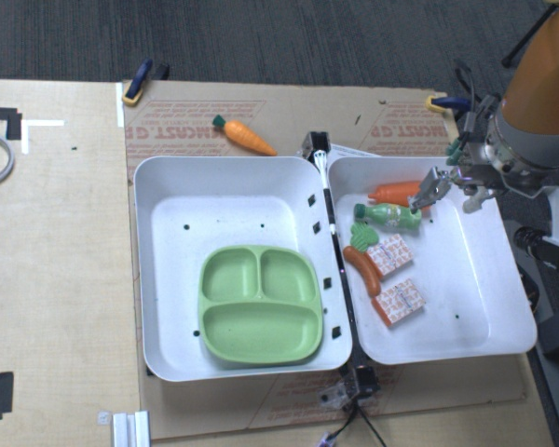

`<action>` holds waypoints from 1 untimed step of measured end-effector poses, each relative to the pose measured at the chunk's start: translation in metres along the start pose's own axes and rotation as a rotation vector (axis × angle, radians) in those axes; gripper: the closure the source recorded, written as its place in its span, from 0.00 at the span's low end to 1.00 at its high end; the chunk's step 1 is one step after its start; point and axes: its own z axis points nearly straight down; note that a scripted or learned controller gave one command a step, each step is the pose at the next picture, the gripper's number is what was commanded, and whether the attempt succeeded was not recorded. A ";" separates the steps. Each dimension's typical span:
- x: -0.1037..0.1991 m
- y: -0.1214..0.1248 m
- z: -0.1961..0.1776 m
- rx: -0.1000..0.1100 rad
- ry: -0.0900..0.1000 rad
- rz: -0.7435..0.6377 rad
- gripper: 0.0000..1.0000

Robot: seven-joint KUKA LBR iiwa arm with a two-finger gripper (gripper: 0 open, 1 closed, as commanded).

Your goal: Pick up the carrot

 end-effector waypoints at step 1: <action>0.078 -0.058 0.068 -0.001 0.000 -0.093 0.00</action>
